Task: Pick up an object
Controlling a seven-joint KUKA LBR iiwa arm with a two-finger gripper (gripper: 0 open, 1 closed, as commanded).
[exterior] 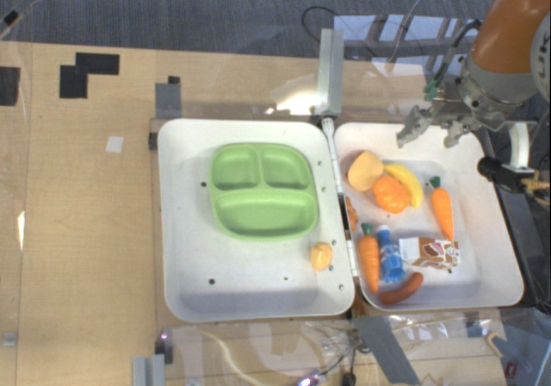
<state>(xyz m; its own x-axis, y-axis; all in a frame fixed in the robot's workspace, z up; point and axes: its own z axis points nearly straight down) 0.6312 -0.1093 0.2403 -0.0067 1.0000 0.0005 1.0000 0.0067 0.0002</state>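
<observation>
Hovering over the far edge of the right bin, the gripper is seen with jaws spread wide and nothing between them. Toy food is gathered below: banana, carrot, orange.

Divided tray in left bin; food toys in right bin.

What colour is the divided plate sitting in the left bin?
Light green, plain with no pattern. The divided plate shows best in the camera view.
</observation>
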